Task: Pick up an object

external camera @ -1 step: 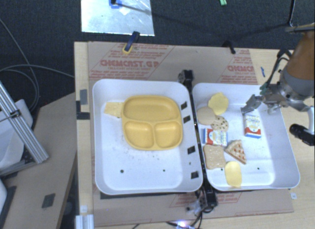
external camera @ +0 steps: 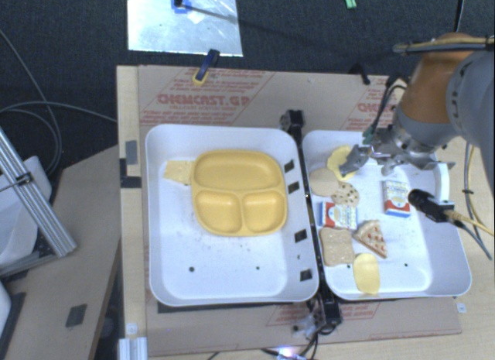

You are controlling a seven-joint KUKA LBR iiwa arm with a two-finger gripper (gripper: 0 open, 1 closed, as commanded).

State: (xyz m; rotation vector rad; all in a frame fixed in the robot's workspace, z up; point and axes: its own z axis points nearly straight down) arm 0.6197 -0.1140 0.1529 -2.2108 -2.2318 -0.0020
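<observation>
The right bin (external camera: 445,269) holds several toy foods: a yellow disc (external camera: 337,157), a beige round piece (external camera: 321,181), a chocolate-chip cookie (external camera: 346,193), a red, white and blue packet (external camera: 340,215), a small red and white carton (external camera: 396,198), a bread slice (external camera: 336,247), a pizza slice (external camera: 371,237) and a yellow oval (external camera: 366,273). My gripper (external camera: 371,162) hangs over the bin's far part, just right of the yellow disc and above the carton. Its fingers are spread open, and nothing sits between them.
The left bin (external camera: 166,273) carries a yellow divided plate (external camera: 238,192) and a pale cheese-like slice (external camera: 178,171) at its left. A black divider (external camera: 303,196) runs between the bins. A black and white fitting (external camera: 431,200) juts over the right bin's right side.
</observation>
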